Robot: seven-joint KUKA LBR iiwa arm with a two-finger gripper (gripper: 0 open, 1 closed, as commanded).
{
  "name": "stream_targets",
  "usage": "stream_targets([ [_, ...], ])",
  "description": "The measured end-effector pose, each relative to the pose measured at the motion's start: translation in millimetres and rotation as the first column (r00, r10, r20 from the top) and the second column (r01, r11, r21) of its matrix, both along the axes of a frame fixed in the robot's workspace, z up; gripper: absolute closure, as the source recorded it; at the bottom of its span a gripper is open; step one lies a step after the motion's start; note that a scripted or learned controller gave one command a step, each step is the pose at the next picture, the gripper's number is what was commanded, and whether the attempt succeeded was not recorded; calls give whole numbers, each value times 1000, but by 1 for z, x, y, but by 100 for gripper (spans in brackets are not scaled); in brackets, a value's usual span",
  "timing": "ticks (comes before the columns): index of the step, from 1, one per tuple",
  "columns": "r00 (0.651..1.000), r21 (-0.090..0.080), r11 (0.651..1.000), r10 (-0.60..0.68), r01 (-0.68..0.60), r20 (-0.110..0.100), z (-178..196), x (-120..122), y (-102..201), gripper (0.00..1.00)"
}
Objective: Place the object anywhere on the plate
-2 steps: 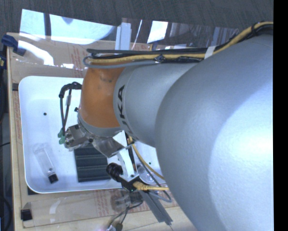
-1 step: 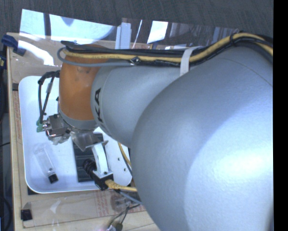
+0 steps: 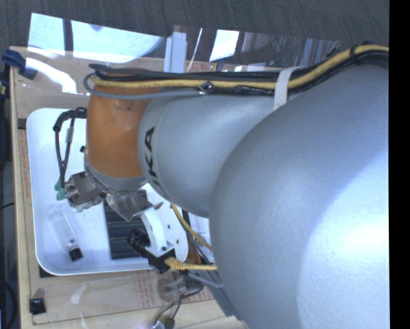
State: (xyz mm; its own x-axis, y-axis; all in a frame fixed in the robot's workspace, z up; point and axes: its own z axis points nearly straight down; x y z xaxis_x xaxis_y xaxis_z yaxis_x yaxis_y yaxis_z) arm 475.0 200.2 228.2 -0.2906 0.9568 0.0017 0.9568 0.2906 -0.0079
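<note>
The hand (image 3: 88, 192) hangs low over the left bin (image 3: 40, 156); whether it is wide or narrow I cannot tell (the arm (image 3: 273, 184) covers much). Just below it lies a clear tube (image 3: 64, 235) with a black cap, probably light, stiff, slippery; gripping mid-body seems best.

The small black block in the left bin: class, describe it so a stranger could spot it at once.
Find the white bin left of the grey arm. Look near its bottom-left corner, below the orange band. There sits the black block, tiny and square, unlike the larger dark ribbed slab to its right.
</note>
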Motion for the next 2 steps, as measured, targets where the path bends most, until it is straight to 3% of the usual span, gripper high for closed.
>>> stream_targets([
  [1, 999, 3, 999, 36, -36, 8, 68, 1, -9, 100],
  [2, 997, -1, 997, -76, 76, 4, 34, 91, -10, 100],
])
